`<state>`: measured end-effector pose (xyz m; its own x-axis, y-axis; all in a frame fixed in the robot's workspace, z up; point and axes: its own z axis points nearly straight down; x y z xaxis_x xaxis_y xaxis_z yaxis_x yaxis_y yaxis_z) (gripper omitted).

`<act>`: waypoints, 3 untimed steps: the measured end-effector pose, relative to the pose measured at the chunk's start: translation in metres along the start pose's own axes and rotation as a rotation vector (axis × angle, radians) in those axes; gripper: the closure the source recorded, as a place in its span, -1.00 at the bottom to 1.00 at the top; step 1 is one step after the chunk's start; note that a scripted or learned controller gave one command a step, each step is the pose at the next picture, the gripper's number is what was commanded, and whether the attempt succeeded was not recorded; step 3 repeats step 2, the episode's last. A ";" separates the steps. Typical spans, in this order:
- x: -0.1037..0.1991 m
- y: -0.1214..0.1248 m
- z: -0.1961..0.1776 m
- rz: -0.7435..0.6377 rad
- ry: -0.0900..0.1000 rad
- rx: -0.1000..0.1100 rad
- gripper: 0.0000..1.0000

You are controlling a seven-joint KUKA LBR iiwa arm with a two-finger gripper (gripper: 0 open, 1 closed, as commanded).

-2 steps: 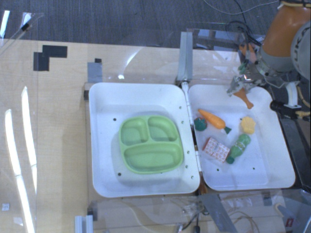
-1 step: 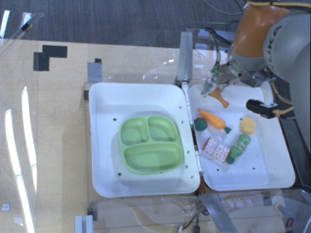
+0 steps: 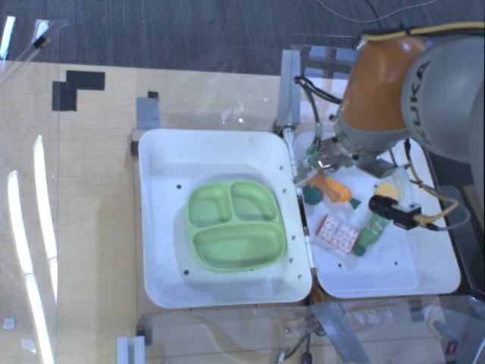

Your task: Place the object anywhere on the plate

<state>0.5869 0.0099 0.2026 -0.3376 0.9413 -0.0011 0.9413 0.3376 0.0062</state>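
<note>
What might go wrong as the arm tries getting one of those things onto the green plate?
The gripper works beside the right bin's wall, so it might bump it. The orange object lies close to a dark green piece; one could get shoved aside. The green plate sits in the other bin, so a weak hold might drop short.

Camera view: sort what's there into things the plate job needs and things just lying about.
Job: green divided plate, in the left bin; gripper, over the right bin; orange carrot-like piece beside it, probably the object to move.
Lying about: red-and-white packet; green bottle; small dark green piece.
</note>
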 end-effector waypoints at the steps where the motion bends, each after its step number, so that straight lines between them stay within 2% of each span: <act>1: 0.091 -0.010 0.018 -0.051 0.001 0.002 1.00; 2: 0.090 -0.011 0.018 -0.049 0.001 0.002 -1.00; 3: 0.090 -0.011 0.018 -0.049 0.001 0.002 -1.00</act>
